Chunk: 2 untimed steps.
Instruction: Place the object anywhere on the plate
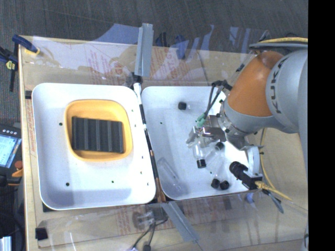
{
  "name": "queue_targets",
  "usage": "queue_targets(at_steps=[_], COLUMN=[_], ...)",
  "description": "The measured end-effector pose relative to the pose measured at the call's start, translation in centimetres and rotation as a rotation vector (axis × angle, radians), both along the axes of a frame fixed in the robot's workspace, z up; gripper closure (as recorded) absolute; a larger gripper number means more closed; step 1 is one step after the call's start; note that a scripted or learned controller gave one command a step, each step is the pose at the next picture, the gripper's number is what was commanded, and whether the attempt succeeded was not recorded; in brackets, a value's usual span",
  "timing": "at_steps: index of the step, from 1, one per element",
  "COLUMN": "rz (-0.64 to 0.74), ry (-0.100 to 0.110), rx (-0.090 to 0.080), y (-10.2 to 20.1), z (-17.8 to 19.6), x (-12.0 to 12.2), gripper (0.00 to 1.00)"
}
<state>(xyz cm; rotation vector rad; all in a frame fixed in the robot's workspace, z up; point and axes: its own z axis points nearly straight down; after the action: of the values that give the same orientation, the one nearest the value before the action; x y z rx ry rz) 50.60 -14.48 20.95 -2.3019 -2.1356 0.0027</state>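
Observation:
A yellow plate (97, 109) with a dark ridged centre lies in the left bin (47, 182). My gripper (202, 146) hangs over the middle of the right bin (167, 119). A small black piece (201, 163) lies on the bin floor just in front of the gripper. Another small black piece (181, 105) sits toward the bin's back. Two more black pieces (219, 183) lie together near the front wall.
A clear plastic piece (168, 174) rests at the front left of the right bin. The raised divider (145, 135) between the bins separates gripper and plate. My arm's orange band (251, 85) covers the right bin's far right side.

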Motion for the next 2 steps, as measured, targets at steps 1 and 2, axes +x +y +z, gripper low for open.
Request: queue_targets(at_steps=[1, 2], rz=[-0.002, 0.000], ry=[0.001, 0.002], rx=[0.001, 0.000], y=[5.3, 13.3], z=[3.9, 3.3], x=[6.4, 9.3], gripper=[1.00, 1.00])
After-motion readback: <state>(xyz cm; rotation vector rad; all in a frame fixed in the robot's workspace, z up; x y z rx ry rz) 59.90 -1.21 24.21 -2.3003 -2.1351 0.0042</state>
